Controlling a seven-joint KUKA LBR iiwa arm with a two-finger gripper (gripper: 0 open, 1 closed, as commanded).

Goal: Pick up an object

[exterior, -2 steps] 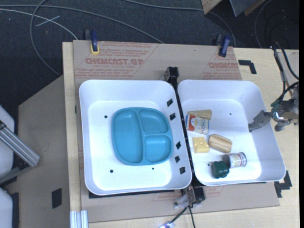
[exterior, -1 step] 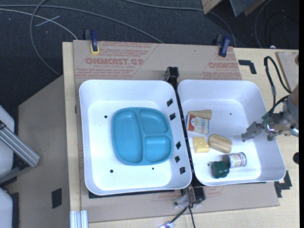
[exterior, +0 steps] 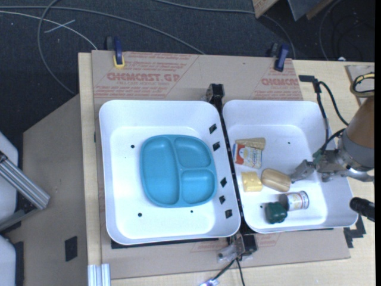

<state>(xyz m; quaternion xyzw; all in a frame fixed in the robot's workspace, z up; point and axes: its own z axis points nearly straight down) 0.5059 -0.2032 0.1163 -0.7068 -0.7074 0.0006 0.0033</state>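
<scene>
The right bin holds several objects: a red and cream snack packet, a yellow block, a tan rounded piece and a small bottle with a dark green cap lying on its side. My gripper hangs low over the right part of this bin, just right of the tan piece and above the bottle. The grey arm comes in from the right edge. Nothing shows as held.
The left bin carries a blue divided plate in its middle. A black divider with clips runs between the bins. Clamps hold the cardboard base at the back. Cables trail near the right bin's far corner.
</scene>
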